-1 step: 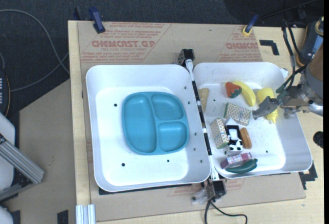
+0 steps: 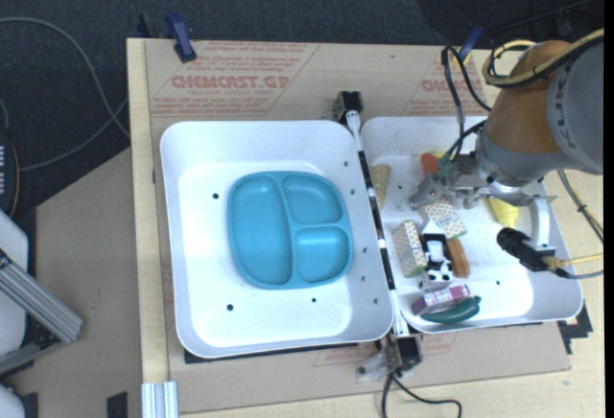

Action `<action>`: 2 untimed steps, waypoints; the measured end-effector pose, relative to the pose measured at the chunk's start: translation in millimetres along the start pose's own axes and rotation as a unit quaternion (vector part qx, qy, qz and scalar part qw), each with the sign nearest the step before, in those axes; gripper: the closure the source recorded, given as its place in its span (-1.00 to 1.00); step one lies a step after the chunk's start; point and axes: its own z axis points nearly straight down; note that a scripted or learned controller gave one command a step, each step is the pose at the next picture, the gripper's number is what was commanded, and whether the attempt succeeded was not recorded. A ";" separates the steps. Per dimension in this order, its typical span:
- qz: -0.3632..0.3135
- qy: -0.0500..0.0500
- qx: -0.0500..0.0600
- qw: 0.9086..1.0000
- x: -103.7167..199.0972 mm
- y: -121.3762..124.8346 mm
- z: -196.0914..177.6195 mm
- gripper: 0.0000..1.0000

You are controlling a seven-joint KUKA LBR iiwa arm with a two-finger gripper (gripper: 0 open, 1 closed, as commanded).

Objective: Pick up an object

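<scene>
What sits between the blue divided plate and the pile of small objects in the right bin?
In the camera view, bare white floor of the left bin, then the two bins' touching rims, separate the blue plate from the pile.

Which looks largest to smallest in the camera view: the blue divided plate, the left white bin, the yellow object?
1. left white bin
2. blue divided plate
3. yellow object, partly hidden by the arm, so its full size is unsure.

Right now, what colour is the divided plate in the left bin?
Light blue. The plate shows plainly in the camera view, in the left bin.
</scene>
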 end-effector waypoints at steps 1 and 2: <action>0.000 0.000 0.001 1.000 2.8 59.0 12.6 -1.00; 0.003 0.001 0.010 1.000 3.0 81.3 15.1 -1.00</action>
